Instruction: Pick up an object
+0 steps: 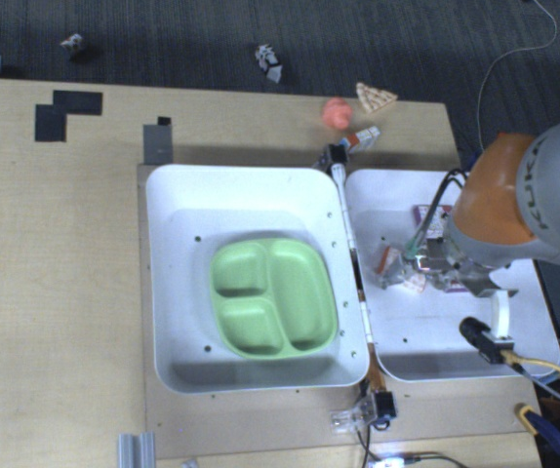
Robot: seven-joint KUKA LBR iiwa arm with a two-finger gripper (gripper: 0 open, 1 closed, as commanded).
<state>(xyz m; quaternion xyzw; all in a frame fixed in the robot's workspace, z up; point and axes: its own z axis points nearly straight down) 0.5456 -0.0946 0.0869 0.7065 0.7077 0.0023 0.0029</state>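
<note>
camera view: gripper (pixel 419 273) low in right bin (pixel 397 354), over small clutter (pixel 393 263). cannot tell finger state. may close beside everything and lift nothing.

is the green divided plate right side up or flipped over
Right side up. The green divided plate lies flat in the left bin, its three hollow compartments facing the camera, with nothing showing in them.

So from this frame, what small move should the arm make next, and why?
Probably a short descent with a slight shift left: the gripper sits low in the right bin, beside a small reddish-brown object, and nothing is visibly between its fingers. How the fingers stand is unclear.
</note>
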